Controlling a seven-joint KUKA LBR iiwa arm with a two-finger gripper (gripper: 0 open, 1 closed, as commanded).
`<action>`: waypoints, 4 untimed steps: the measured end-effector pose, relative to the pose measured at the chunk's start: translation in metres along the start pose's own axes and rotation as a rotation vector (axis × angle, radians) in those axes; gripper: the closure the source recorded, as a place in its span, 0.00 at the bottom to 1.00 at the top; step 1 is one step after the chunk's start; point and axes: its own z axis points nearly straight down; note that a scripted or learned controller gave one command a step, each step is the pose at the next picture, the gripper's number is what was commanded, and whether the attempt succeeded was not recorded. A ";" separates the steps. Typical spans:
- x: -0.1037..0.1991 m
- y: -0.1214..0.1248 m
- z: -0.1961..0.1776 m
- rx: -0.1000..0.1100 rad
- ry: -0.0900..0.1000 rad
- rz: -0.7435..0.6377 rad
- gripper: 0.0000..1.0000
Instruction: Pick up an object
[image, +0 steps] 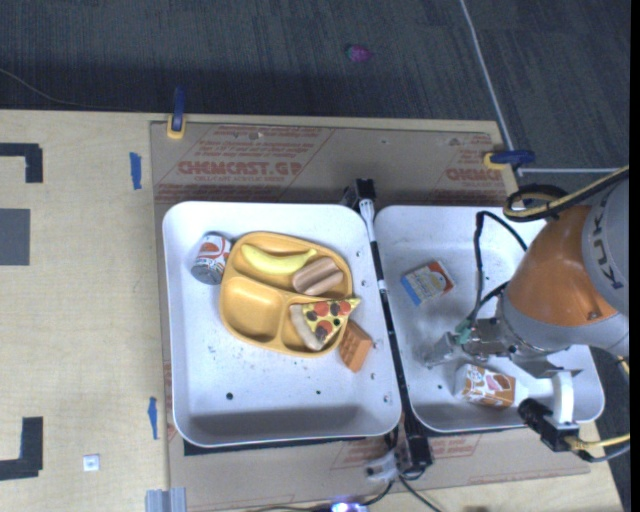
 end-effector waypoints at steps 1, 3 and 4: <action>0.001 0.000 0.000 0.000 -0.003 0.002 0.00; 0.001 0.000 0.000 -0.001 -0.002 0.001 0.00; 0.002 0.000 0.000 -0.001 -0.003 0.002 0.00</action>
